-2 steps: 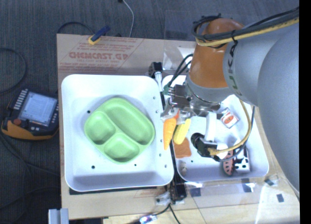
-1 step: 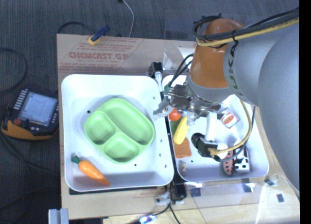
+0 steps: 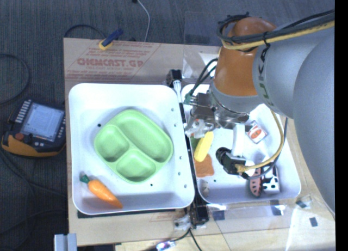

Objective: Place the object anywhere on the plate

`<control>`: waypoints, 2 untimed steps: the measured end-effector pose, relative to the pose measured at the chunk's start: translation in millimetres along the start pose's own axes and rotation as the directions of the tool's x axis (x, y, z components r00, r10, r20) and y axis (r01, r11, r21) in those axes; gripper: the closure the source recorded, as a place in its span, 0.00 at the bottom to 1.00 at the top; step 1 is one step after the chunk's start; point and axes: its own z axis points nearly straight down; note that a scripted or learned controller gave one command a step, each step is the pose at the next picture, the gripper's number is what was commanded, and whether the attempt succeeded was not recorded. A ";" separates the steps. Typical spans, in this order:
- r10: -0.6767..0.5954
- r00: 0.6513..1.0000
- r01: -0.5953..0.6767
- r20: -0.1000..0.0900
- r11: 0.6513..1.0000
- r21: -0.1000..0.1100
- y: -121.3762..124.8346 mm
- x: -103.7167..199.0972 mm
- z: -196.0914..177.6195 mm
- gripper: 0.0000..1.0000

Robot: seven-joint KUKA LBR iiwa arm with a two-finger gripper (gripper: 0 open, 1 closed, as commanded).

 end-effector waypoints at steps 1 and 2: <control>0.072 0.997 -0.072 -0.002 0.997 0.006 -26.1 74.7 71.9 1.00; 0.174 0.985 -0.174 -0.004 0.985 -0.005 -22.2 102.3 121.5 1.00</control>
